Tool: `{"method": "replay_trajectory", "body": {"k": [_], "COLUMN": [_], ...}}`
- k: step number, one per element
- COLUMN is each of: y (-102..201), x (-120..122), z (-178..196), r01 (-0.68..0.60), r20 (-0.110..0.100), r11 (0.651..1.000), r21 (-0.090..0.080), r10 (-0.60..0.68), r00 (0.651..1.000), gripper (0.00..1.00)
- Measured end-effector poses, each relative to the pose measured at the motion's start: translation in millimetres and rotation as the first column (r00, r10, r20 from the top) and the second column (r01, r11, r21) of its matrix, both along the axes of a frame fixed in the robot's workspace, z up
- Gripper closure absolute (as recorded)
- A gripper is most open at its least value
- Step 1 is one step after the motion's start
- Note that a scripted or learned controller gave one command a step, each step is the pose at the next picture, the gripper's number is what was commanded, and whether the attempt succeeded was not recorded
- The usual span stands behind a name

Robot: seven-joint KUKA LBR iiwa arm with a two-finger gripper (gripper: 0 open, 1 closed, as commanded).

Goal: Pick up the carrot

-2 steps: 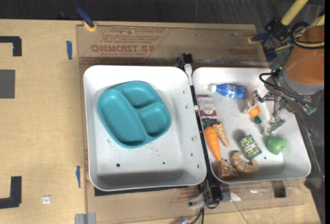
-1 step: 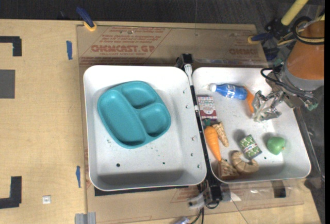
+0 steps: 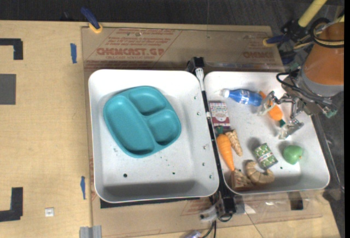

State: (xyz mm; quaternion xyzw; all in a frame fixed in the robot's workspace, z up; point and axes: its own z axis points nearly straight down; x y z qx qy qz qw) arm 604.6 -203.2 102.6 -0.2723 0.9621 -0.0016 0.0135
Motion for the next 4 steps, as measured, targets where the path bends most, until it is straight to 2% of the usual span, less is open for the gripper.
{"method": "replay_trajectory", "body": {"k": [1,2,3,4], "y": [-19.3,-19.5,-19.7,44.4], "x": [53.2,41.1,45.8,53.7], "z": [-14.8,-15.2,0.6,49.0], "r01": [0.284,0.689,0.688,0.571], "r20": [-0.014,-0.022,-0.007,-0.014], "r11": [0.959,0.725,0.726,0.821], "r21": [0.000,0.000,0.008,0.005], "r10": [-0.284,-0.689,-0.688,-0.571], "r00": [0.959,0.725,0.726,0.821], "gripper": [0.00,0.00,1.00,1.00]}}
